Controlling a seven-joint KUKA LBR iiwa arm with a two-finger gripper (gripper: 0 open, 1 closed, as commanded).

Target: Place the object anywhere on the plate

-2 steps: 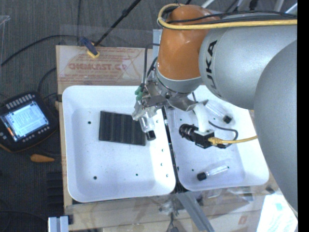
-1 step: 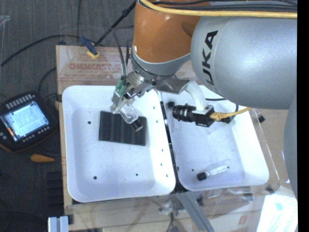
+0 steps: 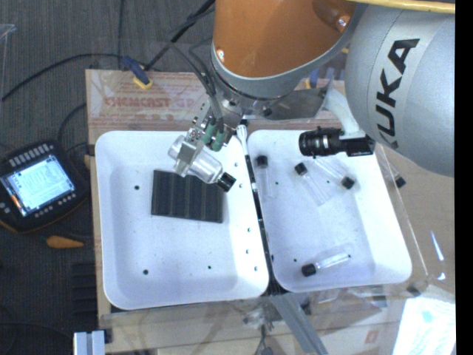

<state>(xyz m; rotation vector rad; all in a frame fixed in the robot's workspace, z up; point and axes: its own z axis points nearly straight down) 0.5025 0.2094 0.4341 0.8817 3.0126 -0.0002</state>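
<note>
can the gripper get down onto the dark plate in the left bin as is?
Probably yes. The gripper hangs right over the upper right corner of the dark plate in the left bin, and nothing lies on the plate or between them. The vials sit apart in the right bin.
</note>
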